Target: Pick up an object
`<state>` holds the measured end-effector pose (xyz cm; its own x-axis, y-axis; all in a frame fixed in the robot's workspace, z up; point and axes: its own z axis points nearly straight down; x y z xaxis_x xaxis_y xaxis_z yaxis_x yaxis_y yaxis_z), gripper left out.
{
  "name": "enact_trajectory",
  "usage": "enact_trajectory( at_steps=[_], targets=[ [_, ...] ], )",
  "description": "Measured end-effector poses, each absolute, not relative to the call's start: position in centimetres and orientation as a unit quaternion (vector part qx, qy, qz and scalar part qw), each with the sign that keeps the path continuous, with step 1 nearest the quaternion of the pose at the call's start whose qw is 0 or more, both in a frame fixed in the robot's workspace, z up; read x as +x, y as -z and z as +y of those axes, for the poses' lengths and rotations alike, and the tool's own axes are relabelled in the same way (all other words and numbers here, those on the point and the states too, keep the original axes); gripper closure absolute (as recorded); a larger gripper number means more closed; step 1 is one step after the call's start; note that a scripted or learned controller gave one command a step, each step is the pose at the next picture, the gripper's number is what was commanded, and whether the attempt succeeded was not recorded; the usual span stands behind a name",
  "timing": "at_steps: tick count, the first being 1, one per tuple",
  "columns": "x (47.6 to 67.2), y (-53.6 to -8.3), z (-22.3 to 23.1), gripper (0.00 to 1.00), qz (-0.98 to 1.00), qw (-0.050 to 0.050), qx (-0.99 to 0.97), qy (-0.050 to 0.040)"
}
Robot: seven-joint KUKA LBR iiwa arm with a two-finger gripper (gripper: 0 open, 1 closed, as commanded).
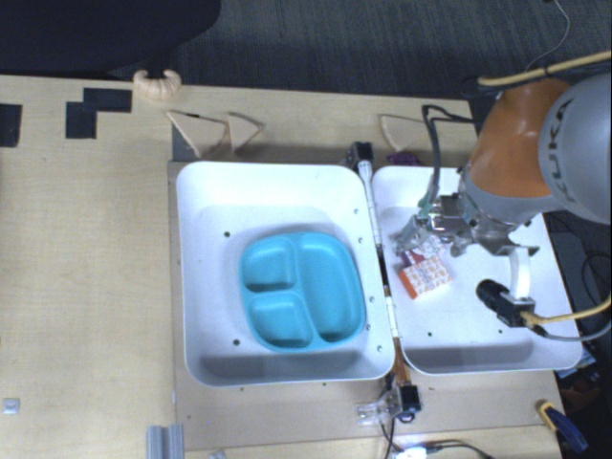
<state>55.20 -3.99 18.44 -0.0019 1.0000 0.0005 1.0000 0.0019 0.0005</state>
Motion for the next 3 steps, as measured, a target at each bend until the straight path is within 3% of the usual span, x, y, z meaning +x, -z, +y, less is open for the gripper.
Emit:
enact_trajectory(
  at_steps=[1,2,3],
  targets=[
    [51.4,-14.1,-9.7,0.00,-0.707,0.000,-0.707,-0.0001],
    [49.1,-8.7,-9.8,0.00,-0.708,-0.003,-0.707,0.0031],
    [49.3,-9.9,-9.8,1.00,-0.708,-0.006,-0.707,0.0050]
  ],
)
